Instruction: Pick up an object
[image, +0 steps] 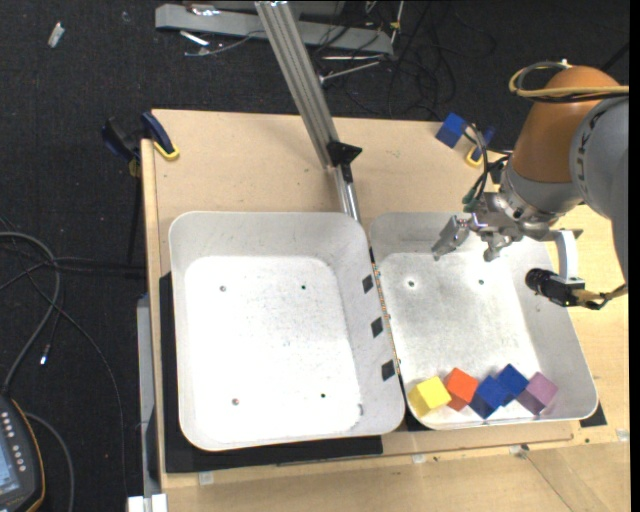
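Over the far end of the right-hand shallow white plastic bin (560, 345), the two-finger metal gripper (470, 238) hangs with its jaws spread apart and nothing between them. One finger points toward the bin's upper left and the other sits nearer the wrist, both above bare bin floor. Behind the gripper, the grey arm with its orange band (560, 130) reaches in from the right.

Well apart from the gripper, along the near wall of the same bin, four small blocks lie in a row: a yellow cube (431, 394) at the left, an orange cube (461, 386) touching it, a blue cube (499, 389) just beside that, and a pale purple cube (538, 392) at the right end.

Beside this bin, the left-hand shallow white bin (265, 325) rests on the tan wooden bench (250, 165). A blue block (453, 128) sits on the bench top beyond the bins, near the arm. A slanted grey metal pole (305, 90) rises from between the two bins.
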